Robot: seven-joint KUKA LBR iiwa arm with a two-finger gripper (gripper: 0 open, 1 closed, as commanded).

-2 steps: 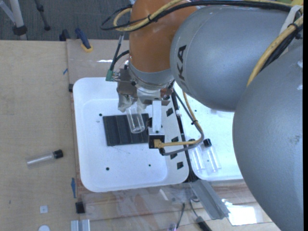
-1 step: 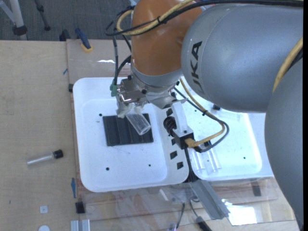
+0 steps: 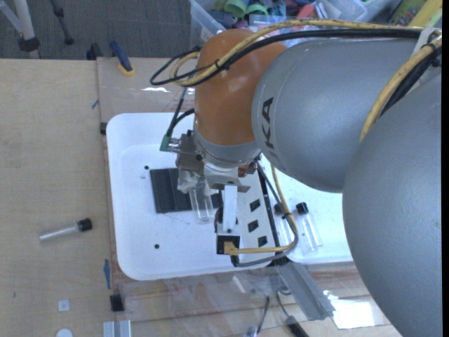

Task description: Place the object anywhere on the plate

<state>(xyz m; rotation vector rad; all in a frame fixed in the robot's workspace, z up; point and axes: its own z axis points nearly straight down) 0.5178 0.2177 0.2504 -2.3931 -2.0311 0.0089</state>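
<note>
Now, gripper (image 3: 203, 206): low over bin's middle, beside black plate, poised for placing
Fingers: state unclear
Plate (image 3: 165, 190): flat, toward bin's (image 3: 130, 142) left edge

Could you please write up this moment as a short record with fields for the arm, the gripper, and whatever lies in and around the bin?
arm: grey with orange band, reaching in from the right over the white bin
gripper: low over the bin, clear fingers beside the black plate
in bin, right: clear vial with black cap
on bench, left: second black-capped vial
background: tub of coloured toys
</note>
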